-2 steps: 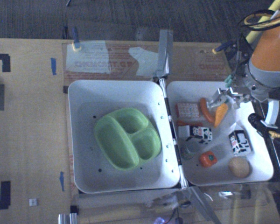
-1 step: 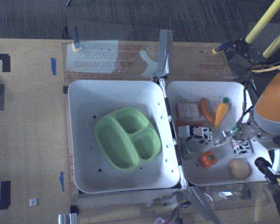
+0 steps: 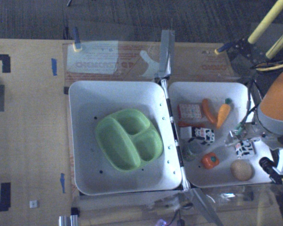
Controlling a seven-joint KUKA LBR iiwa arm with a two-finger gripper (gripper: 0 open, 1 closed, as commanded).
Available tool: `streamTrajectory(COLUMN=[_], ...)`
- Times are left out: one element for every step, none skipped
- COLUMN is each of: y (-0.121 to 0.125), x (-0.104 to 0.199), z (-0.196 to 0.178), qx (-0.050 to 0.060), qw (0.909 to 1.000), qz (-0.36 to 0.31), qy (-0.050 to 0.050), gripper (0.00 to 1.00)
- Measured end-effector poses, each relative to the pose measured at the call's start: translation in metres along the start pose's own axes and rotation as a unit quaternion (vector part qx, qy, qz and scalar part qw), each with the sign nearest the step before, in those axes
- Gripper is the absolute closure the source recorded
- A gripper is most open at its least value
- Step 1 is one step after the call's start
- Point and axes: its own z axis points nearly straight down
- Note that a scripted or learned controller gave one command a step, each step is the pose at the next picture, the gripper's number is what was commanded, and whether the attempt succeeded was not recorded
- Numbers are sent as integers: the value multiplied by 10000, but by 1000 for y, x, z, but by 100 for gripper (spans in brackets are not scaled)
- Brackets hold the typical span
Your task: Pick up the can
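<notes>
Can: a dull grey round thing (image 3: 191, 150) is being taken for the can, though it is blurred; it is lying at about 8 o'clock in the right bin (image 3: 212, 84), near the bin's left wall.
Gripper: the gripper (image 3: 239, 136) is hanging at about 4 o'clock in this bin, well apart from the can; whether it is spread or pressed together cannot be told.
Neighbours: a cow-patterned box (image 3: 203, 134) is lying just beside the can at its 1 o'clock, and a red round toy (image 3: 210, 160) at its 4 o'clock.
Under the gripper: a second cow-patterned piece (image 3: 245, 147) and a beige ball (image 3: 242, 170) are lying close by, toward 6 o'clock.
Step in hand: the approach is probably being made; nothing is being held.
Good way: the gripper should be carried toward 9 o'clock, above the 2 neighbours, and lowered straight over the can's middle.
Risk: the can is looking low and round, so it may be pushed against the wall.
</notes>
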Motion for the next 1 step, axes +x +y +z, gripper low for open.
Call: streamTrajectory(y=[-4], x=[-25], z=[-191], qx=[26], qw=[9949], qz=[1007], qy=[0], gripper=[100])
